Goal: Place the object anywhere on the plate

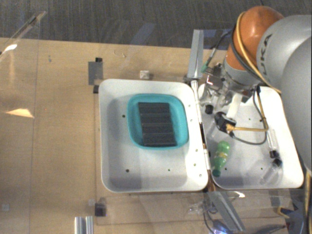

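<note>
Wooden bench (53, 145) fills most of the frame, w/ dark carpet (122, 9) along the top edge. Two shallow white bins sit side by side at centre & right, walls touching. Left bin (109, 174) holds a teal plate (132, 123) in its upper middle; a dark ridged block (157, 124) lies flat on the plate, covering most of its centre, long side running top to bottom. Right bin (287, 174) has the arm (287, 38) over it, coming in from the upper right, grey w/ the orange band at top. Gripper (210, 101) points down-left into the upper-left corner of the right bin, close to the shared wall; can't tell if it's open or closed from this angle, & nothing is visibly held. Green object (221, 156), bottle-like, lies on the floor of the right bin at lower left, just beside the shared wall, tilted w/ its lighter end up-right & darker end down-left. It sits below the gripper & apart from it, well apart from the plate. A thin pale stick-like item w/ a black end (274, 156) lies near the right bin's right wall. Small pale block (144, 74) sits on the bench just above the left bin.
</note>
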Controlling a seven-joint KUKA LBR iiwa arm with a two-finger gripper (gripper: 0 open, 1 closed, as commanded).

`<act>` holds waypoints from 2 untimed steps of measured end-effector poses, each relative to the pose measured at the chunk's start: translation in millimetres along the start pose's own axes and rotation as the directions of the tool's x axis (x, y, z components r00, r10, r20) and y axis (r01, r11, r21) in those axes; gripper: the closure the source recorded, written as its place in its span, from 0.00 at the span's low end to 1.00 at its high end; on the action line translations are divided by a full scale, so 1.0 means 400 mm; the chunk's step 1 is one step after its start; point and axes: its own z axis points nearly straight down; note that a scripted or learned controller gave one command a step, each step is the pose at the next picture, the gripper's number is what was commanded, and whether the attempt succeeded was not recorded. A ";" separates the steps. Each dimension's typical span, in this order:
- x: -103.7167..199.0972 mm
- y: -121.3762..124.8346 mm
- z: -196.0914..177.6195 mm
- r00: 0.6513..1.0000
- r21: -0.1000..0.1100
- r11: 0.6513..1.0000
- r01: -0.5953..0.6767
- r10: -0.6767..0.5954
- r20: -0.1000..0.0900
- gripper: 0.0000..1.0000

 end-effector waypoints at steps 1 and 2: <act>0.000 0.000 0.000 1.000 0.000 1.000 0.000 0.000 0.000 0.00; -0.094 0.068 -0.264 0.994 0.002 0.994 -0.109 0.108 0.005 0.00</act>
